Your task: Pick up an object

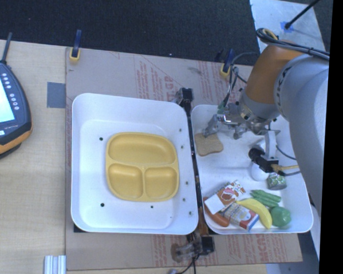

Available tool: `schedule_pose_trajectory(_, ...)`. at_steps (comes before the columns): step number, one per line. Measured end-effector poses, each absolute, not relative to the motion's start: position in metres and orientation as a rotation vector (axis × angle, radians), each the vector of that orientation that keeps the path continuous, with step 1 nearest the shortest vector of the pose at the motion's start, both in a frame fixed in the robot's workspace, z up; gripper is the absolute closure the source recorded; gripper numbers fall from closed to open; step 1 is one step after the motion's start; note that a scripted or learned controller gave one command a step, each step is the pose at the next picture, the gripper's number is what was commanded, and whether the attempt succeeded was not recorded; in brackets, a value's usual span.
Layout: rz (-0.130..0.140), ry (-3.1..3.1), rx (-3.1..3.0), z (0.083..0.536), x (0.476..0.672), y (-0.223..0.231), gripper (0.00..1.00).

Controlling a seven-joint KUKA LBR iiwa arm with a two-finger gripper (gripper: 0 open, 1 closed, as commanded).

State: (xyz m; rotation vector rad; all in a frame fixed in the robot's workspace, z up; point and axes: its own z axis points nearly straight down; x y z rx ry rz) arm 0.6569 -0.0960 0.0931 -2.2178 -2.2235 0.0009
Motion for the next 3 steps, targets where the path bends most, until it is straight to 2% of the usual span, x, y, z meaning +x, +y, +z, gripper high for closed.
schedule_pose_trajectory(3, 0.001, -2.223, -2.217, 0.0930, 0.6568, -0.0961, 0.00)
